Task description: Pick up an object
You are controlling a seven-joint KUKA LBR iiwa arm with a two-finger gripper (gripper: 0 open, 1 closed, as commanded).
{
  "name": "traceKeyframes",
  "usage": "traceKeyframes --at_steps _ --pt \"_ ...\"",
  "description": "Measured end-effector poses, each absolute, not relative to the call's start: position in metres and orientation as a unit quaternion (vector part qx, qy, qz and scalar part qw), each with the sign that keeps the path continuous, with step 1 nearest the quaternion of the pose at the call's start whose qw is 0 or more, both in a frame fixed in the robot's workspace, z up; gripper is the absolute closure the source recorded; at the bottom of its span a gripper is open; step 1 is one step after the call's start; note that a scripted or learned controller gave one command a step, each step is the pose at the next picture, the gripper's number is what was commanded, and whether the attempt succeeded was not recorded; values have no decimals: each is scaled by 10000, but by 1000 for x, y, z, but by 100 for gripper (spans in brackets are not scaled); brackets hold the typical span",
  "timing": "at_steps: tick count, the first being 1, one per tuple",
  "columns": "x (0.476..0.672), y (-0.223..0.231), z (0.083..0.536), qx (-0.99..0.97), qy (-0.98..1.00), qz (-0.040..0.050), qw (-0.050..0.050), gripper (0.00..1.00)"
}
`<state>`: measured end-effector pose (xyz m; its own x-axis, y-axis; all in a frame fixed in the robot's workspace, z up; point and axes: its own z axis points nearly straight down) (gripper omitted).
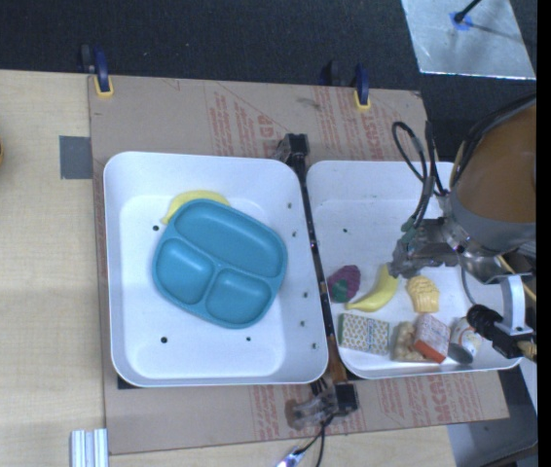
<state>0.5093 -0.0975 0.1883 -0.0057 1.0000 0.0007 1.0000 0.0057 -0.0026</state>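
Note:
My gripper (410,258) hangs low over the right bin (363,188), its dark tip just above and right of a yellow banana (377,293). A bumpy yellow piece (422,294) lies right below the gripper. A purple lump (344,281) sits left of the banana. Along the bin's front edge lie a patterned green-white packet (364,333), a beige piece (405,342) and a small box with a red edge (432,339). I see nothing between the gripper's tips.
The left bin (129,358) holds a blue divided plate (219,264) lying over a yellow item (194,202). The grey arm with its orange band (495,178) and black cables (414,154) covers the right bin's right side. A clamp (294,148) sits between the bins.

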Motion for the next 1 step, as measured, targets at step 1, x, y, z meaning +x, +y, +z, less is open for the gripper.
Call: traceKeyframes --at_steps 1 --pt "509 -98 188 -7054 -7088 11 13 0"
